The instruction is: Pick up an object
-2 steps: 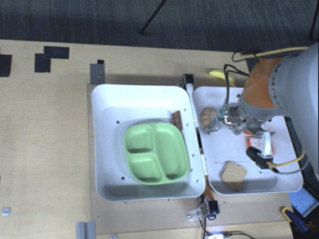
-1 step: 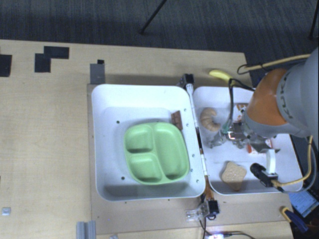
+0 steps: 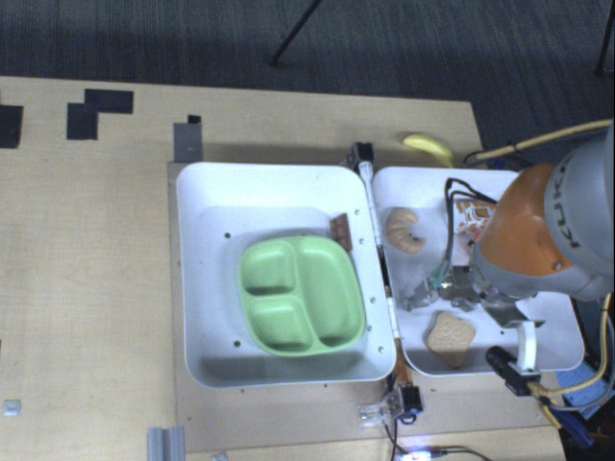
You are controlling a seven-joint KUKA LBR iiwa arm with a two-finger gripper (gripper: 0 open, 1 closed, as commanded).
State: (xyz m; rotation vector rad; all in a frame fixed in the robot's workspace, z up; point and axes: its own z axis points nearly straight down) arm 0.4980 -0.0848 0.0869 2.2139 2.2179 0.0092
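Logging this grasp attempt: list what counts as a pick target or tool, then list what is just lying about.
In play:
gripper
bread slice
croissant
right bin

Lying about:
green divided tray
left bin
banana, outside the bins

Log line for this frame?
arm: over right white bin | gripper: above tan bread slice | croissant: same bin | green divided plate: left bin

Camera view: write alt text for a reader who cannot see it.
A grey robot arm with an orange band reaches into the right white bin, which holds a croissant and a slice of bread. The left white bin holds a green divided tray. A banana lies on the bench behind.
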